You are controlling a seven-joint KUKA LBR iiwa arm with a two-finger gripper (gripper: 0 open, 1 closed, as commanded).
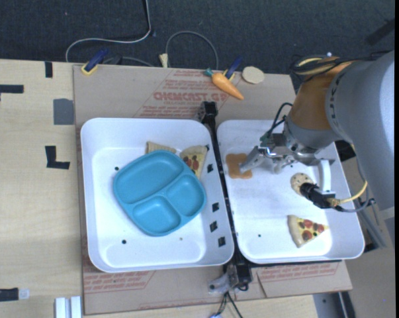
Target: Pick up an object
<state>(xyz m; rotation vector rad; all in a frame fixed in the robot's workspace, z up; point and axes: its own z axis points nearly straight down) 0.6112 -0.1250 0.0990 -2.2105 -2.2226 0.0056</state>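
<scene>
Arm: grey KUKA reaching in from the right, wrist low over the right bin [345, 244].
Gripper [252, 164]: fingers spread, tips at the brown flat piece [236, 166] near the right bin's left wall; nothing visibly clamped between them.
Likely target: that brown piece, lying on the bin floor, touching or just beside one fingertip; cannot tell which.
Other candidates, right bin: pizza slice [306, 229] near the front, and a small round pale item [300, 181] partly under the wrist hardware.
Left bin [93, 177]: blue divided tray [160, 191] resting over a second pizza slice [194, 158] and another flat wedge.
Outside bins: toy carrot [226, 85] and a pale disc [253, 75] on the cardboard behind.
Progress: approach looks done; closing and lifting are left. No object is off the floor.
Risk: thin piece lies flat, fingers may slide over it.
</scene>
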